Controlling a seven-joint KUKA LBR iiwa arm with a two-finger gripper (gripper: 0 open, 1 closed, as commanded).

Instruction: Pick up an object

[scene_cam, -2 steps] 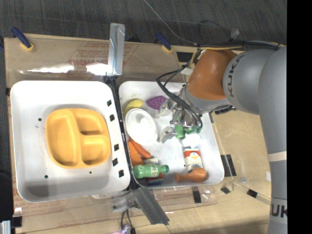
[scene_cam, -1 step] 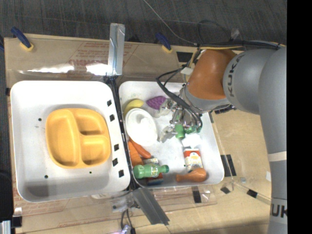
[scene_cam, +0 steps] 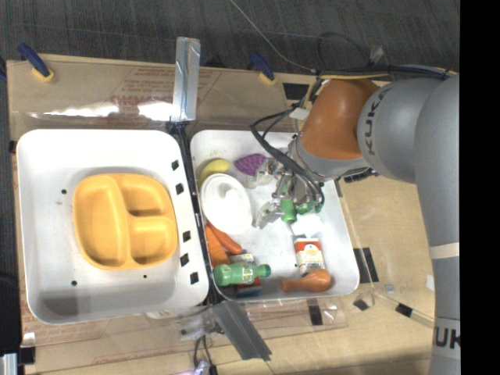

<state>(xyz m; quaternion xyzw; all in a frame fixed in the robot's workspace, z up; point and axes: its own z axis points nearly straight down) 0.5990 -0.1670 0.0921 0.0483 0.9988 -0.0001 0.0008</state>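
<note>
My gripper [scene_cam: 280, 205] hangs low over the middle of the right bin [scene_cam: 344, 244], under the orange wrist band [scene_cam: 332, 119]. A small green object [scene_cam: 287, 208] lies right at its tip, touching or just beneath it; I cannot tell whether it is held. Around it in this bin lie a white bowl [scene_cam: 225, 198], a yellow piece [scene_cam: 212, 166], a purple piece [scene_cam: 251, 162], an orange carrot [scene_cam: 219, 242], a green bottle [scene_cam: 241, 273], a small white bottle with a red label [scene_cam: 308, 252] and an orange-brown piece [scene_cam: 308, 282].
The left bin [scene_cam: 47, 155] holds a yellow divided tray [scene_cam: 125, 217]. A metal strip [scene_cam: 186, 80] stands at the divider between the bins. Cables [scene_cam: 273, 123] loop off the wrist over the right bin's far edge. Blue clamps [scene_cam: 35, 62] grip the cardboard backing.
</note>
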